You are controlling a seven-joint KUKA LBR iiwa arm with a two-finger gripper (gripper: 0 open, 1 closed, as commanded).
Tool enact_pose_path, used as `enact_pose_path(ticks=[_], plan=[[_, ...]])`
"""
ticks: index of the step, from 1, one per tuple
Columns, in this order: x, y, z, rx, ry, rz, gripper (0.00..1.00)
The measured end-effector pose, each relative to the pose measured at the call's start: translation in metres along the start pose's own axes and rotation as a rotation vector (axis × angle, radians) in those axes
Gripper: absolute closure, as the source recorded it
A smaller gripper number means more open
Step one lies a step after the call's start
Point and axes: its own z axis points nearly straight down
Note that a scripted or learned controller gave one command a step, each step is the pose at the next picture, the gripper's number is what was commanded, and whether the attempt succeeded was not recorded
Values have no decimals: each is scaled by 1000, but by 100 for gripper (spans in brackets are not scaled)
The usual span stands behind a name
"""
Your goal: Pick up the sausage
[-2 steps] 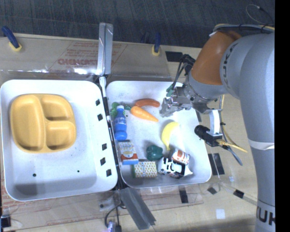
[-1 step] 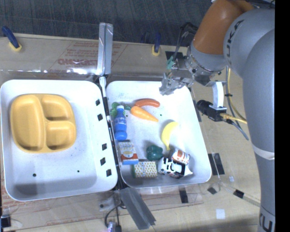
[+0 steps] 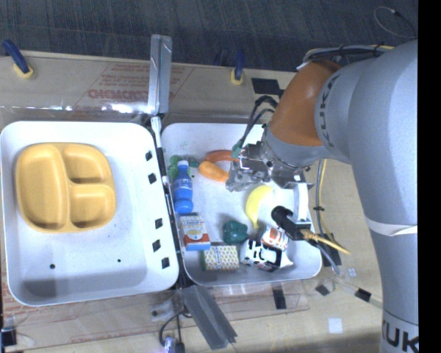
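**Arm reaching over the right bin, sausage lying near its far edge**

The grey arm (image 3: pixel 367 123), with its orange band (image 3: pixel 298 109), is reaching in from the right and hanging over the right bin (image 3: pixel 206 276). Its tool (image 3: pixel 242 171) is sitting low above the bin's middle, just right of the sausage (image 3: pixel 219 155); how far it is standing apart cannot be told from this angle, and nothing is showing between its tips.

The sausage, a reddish-orange piece, is lying toward the far side of the right bin, touching or just beside an orange carrot-like piece (image 3: pixel 213 171) in front of it. To their left a blue bottle (image 3: pixel 182 188) is lying along the bin's left wall, with a small green item (image 3: pixel 175 162) at its cap end. A yellow lemon-like fruit (image 3: pixel 259 201) is sitting just below the tool. Nearer the front edge are lying a small juice carton (image 3: pixel 195 234), a teal object (image 3: pixel 235 232), a patterned box (image 3: pixel 222 257) and a black-and-white packet (image 3: pixel 264 254).

In the left bin (image 3: pixel 73 282) a yellow sectioned tray (image 3: pixel 65 186) is resting toward the far left. Both bins are sitting side by side on the counter (image 3: pixel 206 87).
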Motion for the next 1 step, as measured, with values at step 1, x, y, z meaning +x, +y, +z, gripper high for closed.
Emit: enact_pose_path(ticks=[1], plan=[[34,33,-36,-2,0,289,100]])
